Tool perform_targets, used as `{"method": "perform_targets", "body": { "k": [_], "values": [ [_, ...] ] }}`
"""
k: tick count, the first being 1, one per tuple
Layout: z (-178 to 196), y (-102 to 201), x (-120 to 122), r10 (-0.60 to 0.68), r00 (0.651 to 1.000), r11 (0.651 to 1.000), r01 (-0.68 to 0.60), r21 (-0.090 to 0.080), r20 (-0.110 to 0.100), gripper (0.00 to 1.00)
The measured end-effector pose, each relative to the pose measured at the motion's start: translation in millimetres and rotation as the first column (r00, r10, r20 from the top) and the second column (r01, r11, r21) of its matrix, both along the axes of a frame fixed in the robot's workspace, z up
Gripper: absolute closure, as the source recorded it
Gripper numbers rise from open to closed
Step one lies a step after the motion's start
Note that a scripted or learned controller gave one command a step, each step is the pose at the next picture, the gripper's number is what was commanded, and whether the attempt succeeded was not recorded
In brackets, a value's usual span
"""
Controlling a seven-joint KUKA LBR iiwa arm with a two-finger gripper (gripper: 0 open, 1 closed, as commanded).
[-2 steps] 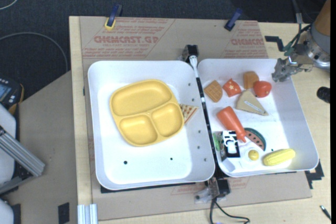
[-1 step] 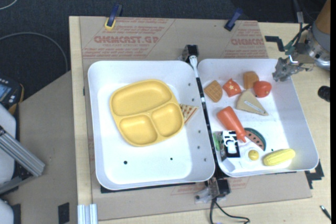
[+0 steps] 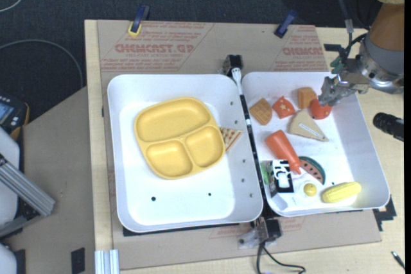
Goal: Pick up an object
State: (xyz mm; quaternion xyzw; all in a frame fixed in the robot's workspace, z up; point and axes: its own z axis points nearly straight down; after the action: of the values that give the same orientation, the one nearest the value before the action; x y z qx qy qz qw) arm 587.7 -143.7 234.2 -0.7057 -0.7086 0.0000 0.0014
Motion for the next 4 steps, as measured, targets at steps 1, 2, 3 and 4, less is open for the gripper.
{"method": "perform_targets", "body": {
  "k": [1, 2, 3, 4],
  "values": [
    [1, 56, -24, 0.000, 1.000, 1.000, 0.000, 0.000, -0.001, 1.00],
    [-2, 107, -44, -0.002, 1.000, 1.000, 0.002, -0.001, -0.001, 1.00],
    [-13, 153, -50, -0.001, 1.000, 1.000, 0.001, -0.001, -0.001, 1.00],
    [-3, 205, -71, 0.000, 1.000, 1.000, 0.000, 0.000, -0.002, 1.00]
  ]
}}
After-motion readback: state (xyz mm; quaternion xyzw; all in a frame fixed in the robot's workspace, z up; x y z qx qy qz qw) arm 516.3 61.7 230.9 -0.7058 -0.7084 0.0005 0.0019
